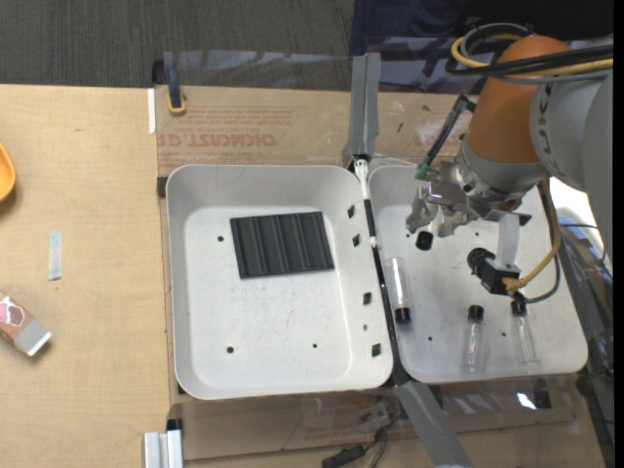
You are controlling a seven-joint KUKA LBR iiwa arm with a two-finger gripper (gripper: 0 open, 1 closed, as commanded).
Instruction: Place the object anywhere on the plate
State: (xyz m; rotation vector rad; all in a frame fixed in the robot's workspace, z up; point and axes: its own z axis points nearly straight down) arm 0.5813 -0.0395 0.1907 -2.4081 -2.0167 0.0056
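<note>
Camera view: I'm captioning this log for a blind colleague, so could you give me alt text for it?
The arm's end effector hangs over the right bin, where three clear tubes lie. The left bin holds a dark ribbed plate.

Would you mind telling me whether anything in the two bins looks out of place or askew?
Nothing looks spilled or damaged. The dark ribbed plate lies flat in the left bin. In the right bin, three clear tubes with black caps lie on their sides at different angles, loosely scattered. The end effector is above that bin's upper part.
</note>
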